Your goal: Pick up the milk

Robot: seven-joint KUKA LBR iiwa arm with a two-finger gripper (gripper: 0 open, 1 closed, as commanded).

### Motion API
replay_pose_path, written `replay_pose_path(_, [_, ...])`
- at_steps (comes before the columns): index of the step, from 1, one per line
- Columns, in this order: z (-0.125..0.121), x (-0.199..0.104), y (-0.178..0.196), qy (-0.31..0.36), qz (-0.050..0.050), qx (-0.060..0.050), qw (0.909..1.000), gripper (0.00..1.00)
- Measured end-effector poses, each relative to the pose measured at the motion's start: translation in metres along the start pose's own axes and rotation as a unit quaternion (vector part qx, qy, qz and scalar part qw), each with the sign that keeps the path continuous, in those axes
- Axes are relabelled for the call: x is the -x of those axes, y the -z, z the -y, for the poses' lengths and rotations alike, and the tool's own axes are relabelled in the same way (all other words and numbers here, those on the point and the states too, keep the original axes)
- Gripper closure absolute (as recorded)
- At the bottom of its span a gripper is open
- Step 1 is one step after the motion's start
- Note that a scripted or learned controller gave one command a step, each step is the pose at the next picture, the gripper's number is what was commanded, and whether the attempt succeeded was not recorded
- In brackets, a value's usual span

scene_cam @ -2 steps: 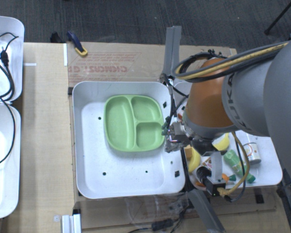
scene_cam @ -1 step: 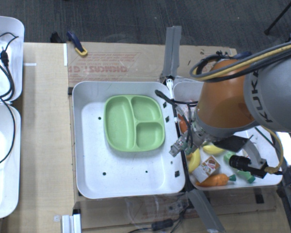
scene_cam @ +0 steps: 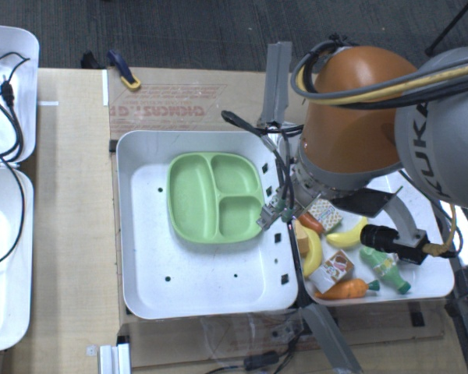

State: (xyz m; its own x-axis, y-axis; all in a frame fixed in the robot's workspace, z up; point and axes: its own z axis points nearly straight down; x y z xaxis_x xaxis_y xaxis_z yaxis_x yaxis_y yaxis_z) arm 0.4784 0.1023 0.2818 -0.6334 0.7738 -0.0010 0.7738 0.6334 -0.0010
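Item: milk [scene_cam: 333, 269], a small carton, pale with brown-red print; named as the milk on shape alone.
Location: right bin [scene_cam: 430, 280], near-left part, lying tilted; just beside a banana [scene_cam: 312, 252] on its left and a carrot [scene_cam: 345, 289] on its near side, contact uncertain.
Handling: probably light; stiff flat walls, likely to dent under a hard squeeze; low slip expected.
Hold: across two opposite flat faces at mid-body, from above; little room for the jaws beside the banana and carrot.
Gripper [scene_cam: 271, 213]: over the wall between the bins, at the right edge of the green plate [scene_cam: 214, 197]; apart from the milk, to its left and farther back.
Jaws: wide or narrow, cannot tell.
Right bin, other contents: second banana [scene_cam: 347, 236], green bottle [scene_cam: 388, 269], patterned small box [scene_cam: 322, 211].
Left bin [scene_cam: 195, 279]: green plate only, three compartments, all bare.
Table [scene_cam: 78, 209]: carries both bins side by side.
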Motion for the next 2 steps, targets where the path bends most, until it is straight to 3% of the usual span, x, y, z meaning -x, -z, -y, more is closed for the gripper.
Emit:
replay_pose_path(1, [-0.022, -0.027, -0.046, 0.175, -0.001, -0.001, 0.9845, 1.0])
replay_pose_path(2, [-0.028, -0.033, 0.055, 0.37, 0.001, 0.001, 0.9291, 1.0])
